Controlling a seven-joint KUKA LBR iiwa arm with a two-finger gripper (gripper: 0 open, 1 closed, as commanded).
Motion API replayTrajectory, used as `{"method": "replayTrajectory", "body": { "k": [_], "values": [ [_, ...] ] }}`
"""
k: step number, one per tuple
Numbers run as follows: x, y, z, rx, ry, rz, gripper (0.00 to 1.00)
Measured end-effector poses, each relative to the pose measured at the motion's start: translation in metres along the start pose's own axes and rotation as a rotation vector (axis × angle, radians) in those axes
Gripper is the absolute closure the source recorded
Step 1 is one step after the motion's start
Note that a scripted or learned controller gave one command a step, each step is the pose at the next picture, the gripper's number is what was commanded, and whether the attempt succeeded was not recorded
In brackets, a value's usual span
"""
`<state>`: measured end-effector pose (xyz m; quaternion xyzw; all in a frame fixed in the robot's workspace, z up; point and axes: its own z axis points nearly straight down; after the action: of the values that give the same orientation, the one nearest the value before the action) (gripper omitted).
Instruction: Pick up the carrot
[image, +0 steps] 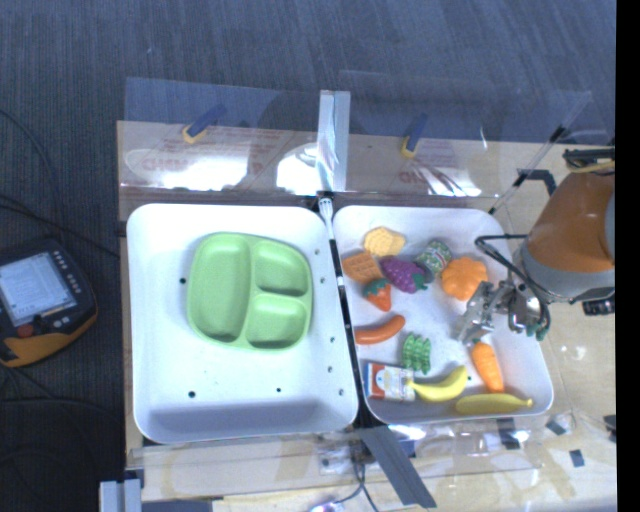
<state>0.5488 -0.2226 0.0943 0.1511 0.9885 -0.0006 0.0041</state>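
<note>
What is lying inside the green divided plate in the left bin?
Nothing visible: all three compartments of the green plate show bare green plastic. The carrot and other toy foods lie in the right bin, near the gripper. Whatever is beneath the plate is covered.

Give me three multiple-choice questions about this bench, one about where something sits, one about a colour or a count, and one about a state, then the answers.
1. Where is the carrot?
A. on the green plate
B. in the right bin, near its lower right corner
C. outside the bins

2. How many compartments has the green plate?
A. three
B. two
C. five

3. Is the carrot held by the hand?
A. yes, lifted
B. no, it lies on the bin floor
C. it lies on the plate

Answers: B, the carrot lies in the right bin above the bananas; A, three hollows show; B, the carrot rests just below the hand.
</note>
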Motion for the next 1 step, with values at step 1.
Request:
{"method": "replayTrajectory", "body": {
  "k": [1],
  "values": [
    [0.0660, -0.0058, -0.0040, -0.002, 0.008, -0.445, 1.00]
  ]
}}
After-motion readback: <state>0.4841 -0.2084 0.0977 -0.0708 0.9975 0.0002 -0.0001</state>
